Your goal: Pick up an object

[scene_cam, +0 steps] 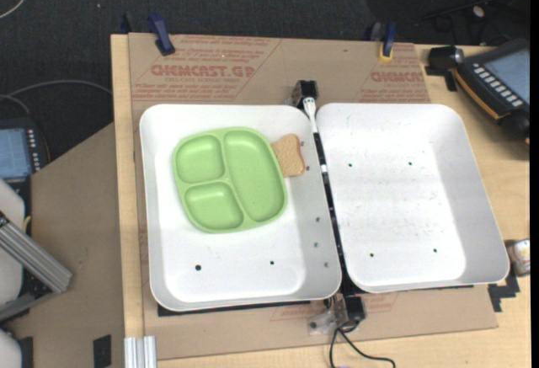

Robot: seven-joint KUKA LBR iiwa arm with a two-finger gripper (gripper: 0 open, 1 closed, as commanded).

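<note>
The green plate and a tan slice that looks like bread are the two loose things lying in the bins, one of each.

Starting from the near edge, a dark cable is trailing off the bench just below the seam where the bins meet. A brown cardboard sheet with red print is lying under both bins and showing on all sides of them. There are two white bins, sitting side by side with their inner walls touching. The near half of the left bin is showing a few small dark dots on its floor, and the right bin is showing the same kind of dots across its floor.

Farther in, the plate is lying flat in the left bin's far half, its three compartments facing up. The tan slice is resting against the plate's far right rim, between the plate and the bin's inner wall, close to both.

Beyond the bins, a small black fitting is sitting at the far end of the seam. Two clamps are gripping the cardboard's far edge, well apart. A dark handheld screen unit is lying at the far right.
</note>
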